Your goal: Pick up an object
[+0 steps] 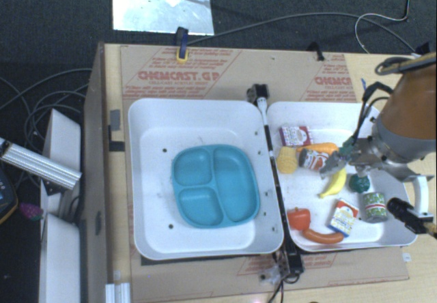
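The right bin (382, 243) holds several toy foods. Among them are a yellow banana (333, 185), a brown bottle with an orange end (318, 156), a red and white packet (295, 135) and a yellow round piece (287, 160). A teal piece (360, 183), a green can (373, 206), a small carton (343, 217), a red pepper (299, 217) and an orange sausage (323, 235) lie nearer the front. My gripper (343, 158) hangs low over the bin's middle, just above the banana's upper end and beside the bottle. The arm's grey body (410, 117) reaches in from the right.
The left bin (147, 179) holds a blue divided plate (215, 184). A ridge (272, 172) separates the two bins. A black cable (287, 18) runs across the floor behind the bench, and a black clamp (258, 93) sits at the bins' back joint.
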You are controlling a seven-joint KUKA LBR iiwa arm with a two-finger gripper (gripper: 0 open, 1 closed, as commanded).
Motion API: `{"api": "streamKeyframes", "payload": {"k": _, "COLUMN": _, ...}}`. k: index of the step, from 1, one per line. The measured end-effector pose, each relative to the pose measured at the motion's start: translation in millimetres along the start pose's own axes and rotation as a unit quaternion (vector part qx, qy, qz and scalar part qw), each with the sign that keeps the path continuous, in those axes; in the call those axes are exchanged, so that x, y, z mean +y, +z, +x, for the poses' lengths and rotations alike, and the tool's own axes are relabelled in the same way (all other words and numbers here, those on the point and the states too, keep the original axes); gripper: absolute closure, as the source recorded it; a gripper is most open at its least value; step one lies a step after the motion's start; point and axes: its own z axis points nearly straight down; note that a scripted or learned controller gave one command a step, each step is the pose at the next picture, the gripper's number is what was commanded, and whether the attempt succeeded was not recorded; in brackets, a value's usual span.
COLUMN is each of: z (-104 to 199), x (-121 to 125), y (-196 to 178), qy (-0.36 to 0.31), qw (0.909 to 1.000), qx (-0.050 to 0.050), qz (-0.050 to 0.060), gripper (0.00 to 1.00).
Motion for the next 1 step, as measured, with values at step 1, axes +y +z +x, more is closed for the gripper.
{"api": "streamKeyframes", "payload": {"k": 1, "z": -81.0, "x": 101.6, "y": 46.4, "qy": 0.001, "qw": 1.0, "qx": -0.001, "qz": 0.0, "gripper": 0.0}}
